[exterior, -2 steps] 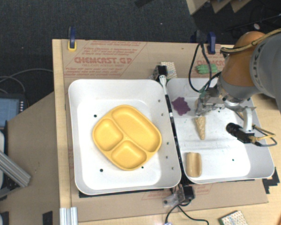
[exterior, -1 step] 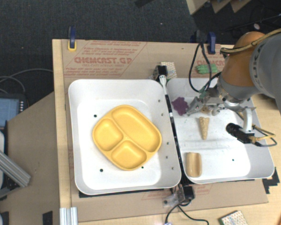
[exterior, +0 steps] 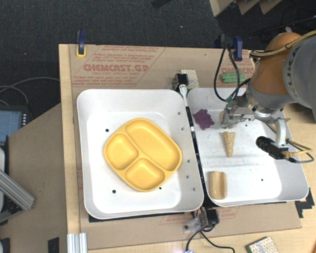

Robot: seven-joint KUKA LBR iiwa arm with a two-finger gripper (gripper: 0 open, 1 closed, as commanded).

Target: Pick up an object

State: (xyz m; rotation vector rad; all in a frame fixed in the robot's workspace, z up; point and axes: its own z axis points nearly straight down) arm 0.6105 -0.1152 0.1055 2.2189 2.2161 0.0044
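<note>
Nearest lay the tan waffle cone [exterior: 229,142], long axis running near-to-far in the right white bin [exterior: 289,186], just in front of the pincer [exterior: 233,115] hovering beyond it, grip state impossible to tell.

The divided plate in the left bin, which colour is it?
Yellow; the divided plate shows clearly in the camera view.

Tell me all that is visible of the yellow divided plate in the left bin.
The yellow divided plate looks like smooth moulded plastic, rounded at the corners, with three compartments: one large, two smaller. It holds nothing. It lies flat and upright, turned at an angle, near the middle of the left bin, resting on its white floor. Nothing else touches it.
</note>
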